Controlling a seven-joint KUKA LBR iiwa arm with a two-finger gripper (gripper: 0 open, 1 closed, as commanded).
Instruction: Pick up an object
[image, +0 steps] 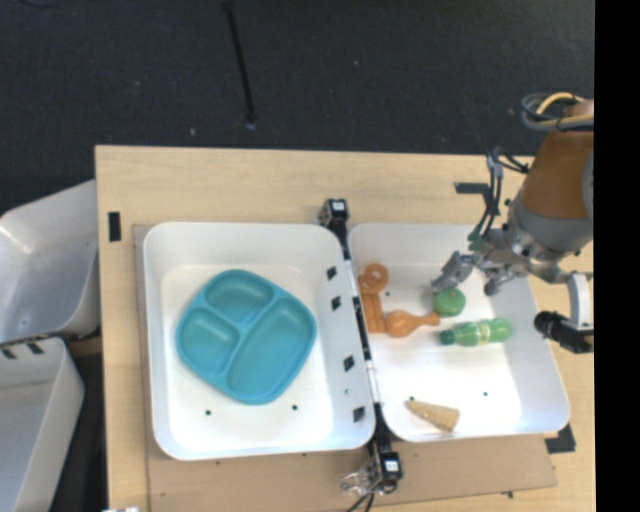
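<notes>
Fingers of the gripper (476, 268) stand apart, hanging low over the far part of the right bin (530, 400), and nothing sits between them; one finger reaches toward the bin's middle, the other lies nearer the arm (560, 190), which comes in from the right with its orange band above the wrist; the spread looks like readiness to close on something, not a hold.

Just beside that nearer-to-middle finger, toward the viewer, sits a small round green piece (449, 301); I judge it the likeliest target, since it is the closest thing to the open fingers, though whether a fingertip touches it I cannot tell. Just past it lies a green bottle (477, 332) on its side, its length running across the bin; lying flat, it offers its narrow width to a grip from above. Toward the divider rests an orange toy (385, 312), a ring at its far end and a rounded bulb pointing at the green piece; its curved shape would probably be awkward to pinch. Near the bin's front edge, well apart from the rest, lies a tan cone (433, 413).

The left bin (160, 420) holds a blue sectioned plate (246, 336), flat and broad, a poor fit for two fingers; the pick is not yet made.
</notes>
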